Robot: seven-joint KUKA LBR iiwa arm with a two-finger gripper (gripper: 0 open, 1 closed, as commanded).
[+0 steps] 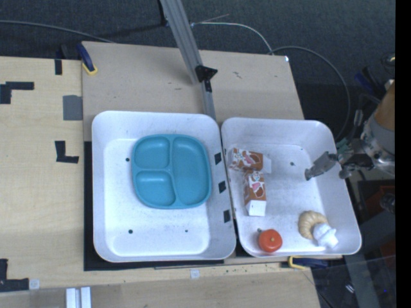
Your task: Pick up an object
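In the right bin (282,133) lie a brown and white snack packet (246,160), a small red and white carton (255,194), a red tomato (270,240) and a beige croissant-like toy (312,222) with a white piece (327,237) beside it. My gripper (329,164) hangs over that bin's right side, above bare floor and clear of all the objects. The croissant toy is the nearest, below the gripper in the view. Nothing shows in the gripper.
The left bin (109,191) holds a blue divided plate (171,171). A grey metal post (186,34) slants in from the top toward the seam between the bins. Cables (257,37) run across the dark floor behind the bench.
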